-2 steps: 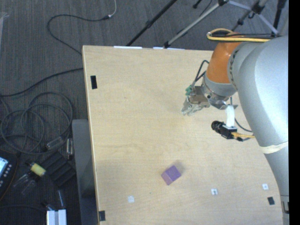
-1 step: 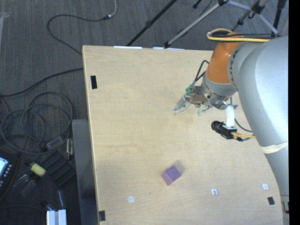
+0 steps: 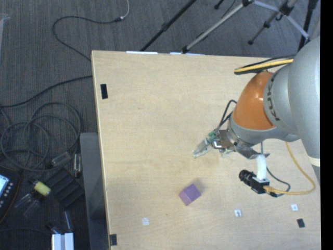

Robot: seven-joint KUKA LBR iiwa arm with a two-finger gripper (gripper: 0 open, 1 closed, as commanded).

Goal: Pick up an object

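Overhead, the camera view shows a pale wooden bench top (image 3: 156,119) rather than bin walls; its left edge runs straight down beside dark carpet strewn with black cables (image 3: 36,134). The grey arm (image 3: 296,103) enters from the right, its orange band (image 3: 252,105) just above the wrist. The gripper (image 3: 202,149) points left over the middle of the board, fingers thin and pale, tips close to the surface; whether they are spread or closed cannot be told at this angle, and nothing is seen between them. A purple cube (image 3: 190,194), the one loose object, sits below and slightly left of the gripper, near but apart from it, well in from the bench's left edge. Bare board lies all around the cube. A yellow cable (image 3: 299,184) loops under the wrist.
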